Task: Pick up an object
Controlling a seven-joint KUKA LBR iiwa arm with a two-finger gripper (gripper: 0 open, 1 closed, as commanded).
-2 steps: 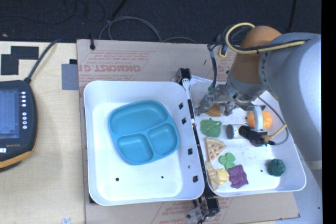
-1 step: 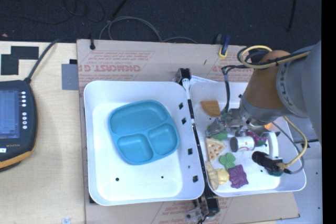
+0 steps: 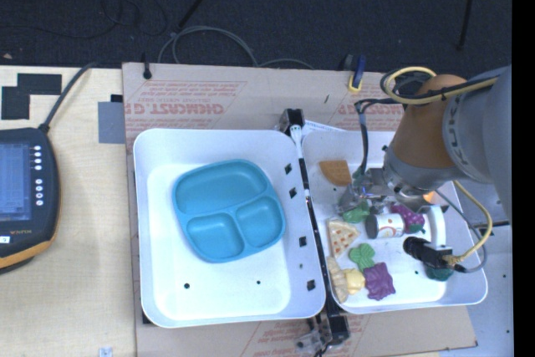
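A blue divided tray (image 3: 230, 209) lies in the left white bin (image 3: 159, 263). In the right white bin (image 3: 472, 284), beside the tray, the grey arm's tool (image 3: 368, 195) hangs low over small toy foods: a green piece (image 3: 356, 215), a waffle wedge (image 3: 340, 237), a purple cluster (image 3: 379, 280). Whether the tool is spread or pinching anything cannot be told.

Sky-blue sectioned plate (image 3: 228, 210) in the white left bin (image 3: 159, 263), white right bin (image 3: 468, 284) at the frame's lower right strewn with a tan piece (image 3: 336, 172), green (image 3: 362, 255), purple (image 3: 379, 281) and yellow (image 3: 340, 237) toys, grey arm (image 3: 481, 125) banded orange.
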